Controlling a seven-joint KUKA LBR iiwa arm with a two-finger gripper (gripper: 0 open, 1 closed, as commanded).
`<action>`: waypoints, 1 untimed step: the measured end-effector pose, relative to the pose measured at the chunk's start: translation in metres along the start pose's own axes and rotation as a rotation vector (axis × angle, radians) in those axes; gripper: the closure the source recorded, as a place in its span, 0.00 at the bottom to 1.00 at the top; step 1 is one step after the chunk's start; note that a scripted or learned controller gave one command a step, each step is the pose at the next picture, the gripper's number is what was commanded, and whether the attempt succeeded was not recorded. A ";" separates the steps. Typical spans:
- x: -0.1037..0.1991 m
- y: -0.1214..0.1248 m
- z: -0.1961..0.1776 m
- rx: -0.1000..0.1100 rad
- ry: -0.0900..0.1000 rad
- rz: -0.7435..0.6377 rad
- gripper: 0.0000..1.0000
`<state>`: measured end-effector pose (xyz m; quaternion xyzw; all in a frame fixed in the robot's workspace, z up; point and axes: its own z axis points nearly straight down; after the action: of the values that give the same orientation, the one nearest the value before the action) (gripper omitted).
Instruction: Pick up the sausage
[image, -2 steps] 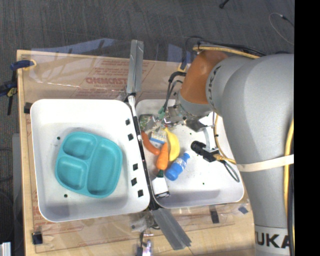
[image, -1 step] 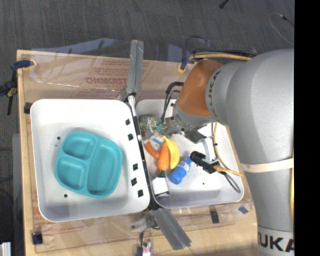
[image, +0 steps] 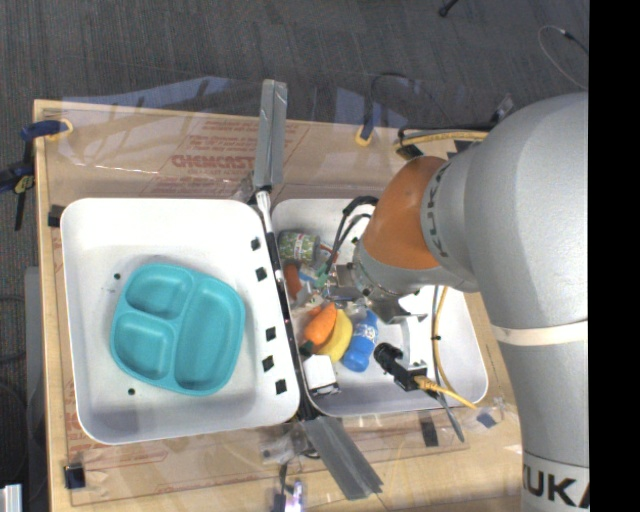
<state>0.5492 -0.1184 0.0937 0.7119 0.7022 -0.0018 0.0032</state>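
We see the arm (image: 500, 220) reaching from the right over the right bin (image: 470, 370), its orange band (image: 400, 215) above the wrist. The end effector (image: 335, 285) sits low among the clutter there, but we cannot tell how it stands. The sausage (image: 291, 280) may be the reddish-brown piece by the bin's left wall, just beside the end effector. Nearby lie an orange item (image: 320, 325), a yellow item (image: 338, 340) and a blue item (image: 362, 340). The left bin (image: 90, 235) holds a teal divided plate (image: 178, 328).
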 end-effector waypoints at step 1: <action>0.006 0.065 -0.001 -0.004 -0.010 -0.040 0.00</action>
<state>0.6144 -0.1136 0.0948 0.6979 0.7161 -0.0042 0.0080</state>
